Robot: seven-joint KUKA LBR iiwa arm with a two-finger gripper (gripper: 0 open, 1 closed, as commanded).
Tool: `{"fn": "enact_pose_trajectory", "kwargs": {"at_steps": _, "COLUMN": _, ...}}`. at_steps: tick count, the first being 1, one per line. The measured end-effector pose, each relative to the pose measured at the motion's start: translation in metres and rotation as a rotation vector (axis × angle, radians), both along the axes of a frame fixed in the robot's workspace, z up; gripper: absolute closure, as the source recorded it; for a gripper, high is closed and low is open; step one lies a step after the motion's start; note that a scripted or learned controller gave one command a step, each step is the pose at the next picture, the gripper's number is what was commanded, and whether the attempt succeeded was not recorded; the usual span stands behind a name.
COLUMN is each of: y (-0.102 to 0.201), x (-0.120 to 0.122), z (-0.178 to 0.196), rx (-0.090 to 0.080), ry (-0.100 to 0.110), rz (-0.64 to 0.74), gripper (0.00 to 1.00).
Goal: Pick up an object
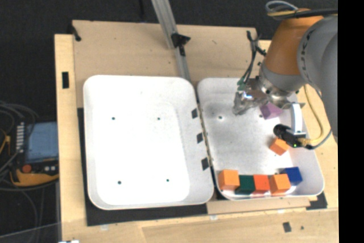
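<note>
From the camera above, the table (148,45) carried two shallow white bins side by side. The left bin (142,139) sat well apart from the action. The right bin (227,134) held all the small blocks.

The arm (296,48), grey with its orange band, reached in from the right and hung over the upper part of the right bin. Its jaws (244,101) were low over the bin's white floor, near the upper middle of it. Whether they stood apart or closed could not be told from this slant, and nothing could be seen between them.

A purple block (269,110) lay just beside the jaws, on their right, partly hidden under the wrist. Lower down, near the bin's right wall, an orange block (278,147) lay tilted, with a dark fitting of the arm just above it.

Along the bin's near edge ran a row of blocks, touching or nearly so: an orange cube (229,178), a green block (246,183), a red-orange block (261,182), another orange one (279,182), and a blue block (293,174) at the right end, set slightly higher than the rest.
</note>
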State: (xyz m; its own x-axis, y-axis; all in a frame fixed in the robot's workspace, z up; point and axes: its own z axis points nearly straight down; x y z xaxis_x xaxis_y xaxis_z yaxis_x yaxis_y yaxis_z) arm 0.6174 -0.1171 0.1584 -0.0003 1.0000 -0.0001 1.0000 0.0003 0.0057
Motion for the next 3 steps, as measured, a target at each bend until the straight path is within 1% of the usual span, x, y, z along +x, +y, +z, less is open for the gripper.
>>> {"fn": "enact_pose_trajectory", "kwargs": {"at_steps": 2, "y": -0.004, "x": 0.006, "z": 0.130, "rx": -0.002, "ry": -0.003, "rz": 0.005, "gripper": 1.00}}
{"fn": "enact_pose_trajectory", "kwargs": {"at_steps": 3, "y": -0.005, "x": 0.007, "z": 0.142, "rx": -0.001, "ry": 0.002, "rz": 0.008, "gripper": 1.00}}
